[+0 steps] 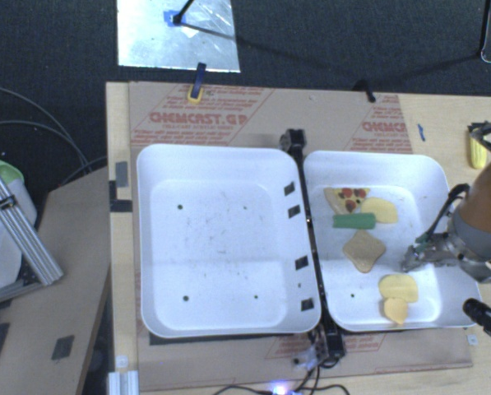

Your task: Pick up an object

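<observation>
Across the right bin [433, 171] I count five items clustered toward its middle and near edge: a pizza-like slice [349, 197], a pale yellow piece [383, 211] just beside it, a green bar [354, 220] touching both, a tan slice [364, 250] below, and two yellow pieces [399, 295] stacked close near the front wall. Any of these may serve as the object to pick. Beside it, the left bin [220, 237] carries only specks and a few dark dots.

From my station, I see the arm [482, 220] entering from the right, with the tool [416, 255] low over the right bin, between the tan slice and the yellow pieces but apart from each. I cannot tell how wide the tool stands; its tip is small and blurred, and nothing is visibly held.

Risks, in my judgement:
- The tool sits over bare bin floor. A descent here would likely close on nothing.
- The items look flat and thin. Fingers could skid over them or press them against the floor without gaining hold.
- The green bar overlaps its neighbours; a grasp there may drag several pieces or drop one.
- The yellow pieces lie near the front wall, which could foul one finger.
</observation>
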Tool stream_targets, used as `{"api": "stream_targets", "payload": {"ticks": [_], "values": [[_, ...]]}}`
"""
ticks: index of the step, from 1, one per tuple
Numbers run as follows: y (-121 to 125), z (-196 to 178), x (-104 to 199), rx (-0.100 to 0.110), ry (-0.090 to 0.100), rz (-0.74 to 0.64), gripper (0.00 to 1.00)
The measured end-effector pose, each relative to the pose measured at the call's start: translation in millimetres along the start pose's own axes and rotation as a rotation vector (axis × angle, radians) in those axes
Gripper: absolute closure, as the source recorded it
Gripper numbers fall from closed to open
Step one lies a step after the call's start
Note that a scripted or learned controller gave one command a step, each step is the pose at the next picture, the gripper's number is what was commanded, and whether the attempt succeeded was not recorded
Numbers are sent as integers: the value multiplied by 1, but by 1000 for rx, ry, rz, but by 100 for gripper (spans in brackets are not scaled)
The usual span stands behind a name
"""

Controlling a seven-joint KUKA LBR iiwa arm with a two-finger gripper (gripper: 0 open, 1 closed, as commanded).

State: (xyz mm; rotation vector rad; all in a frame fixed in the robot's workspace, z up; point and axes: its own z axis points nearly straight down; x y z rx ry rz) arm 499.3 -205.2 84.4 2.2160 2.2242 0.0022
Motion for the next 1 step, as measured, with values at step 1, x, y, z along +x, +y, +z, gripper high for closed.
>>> {"api": "stream_targets", "payload": {"ticks": [1], "values": [[7, 0, 5, 0, 0, -1, 100]]}}
